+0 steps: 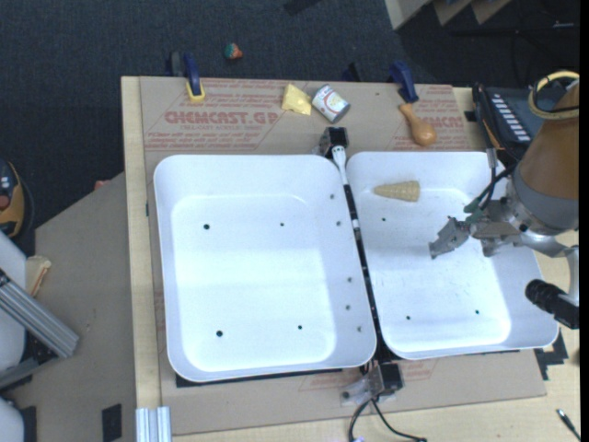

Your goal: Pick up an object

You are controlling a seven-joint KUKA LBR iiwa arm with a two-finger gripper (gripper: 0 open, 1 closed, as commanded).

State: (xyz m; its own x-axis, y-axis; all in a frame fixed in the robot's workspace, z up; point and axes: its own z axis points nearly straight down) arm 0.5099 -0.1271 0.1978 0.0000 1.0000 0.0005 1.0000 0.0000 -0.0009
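Over the right white bin [479,334], the grey two-finger gripper [448,239] hovers, finger state indiscernible. Tan cone-shaped object [398,191] lies near the bin's far wall. Approach step; next move requires reaching toward the cone.

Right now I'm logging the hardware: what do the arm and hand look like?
The arm is bulky and rounded, with an orange band above a grey wrist. The hand is small, dull grey metal with two fingers. Thin dark cables loop beside the wrist.
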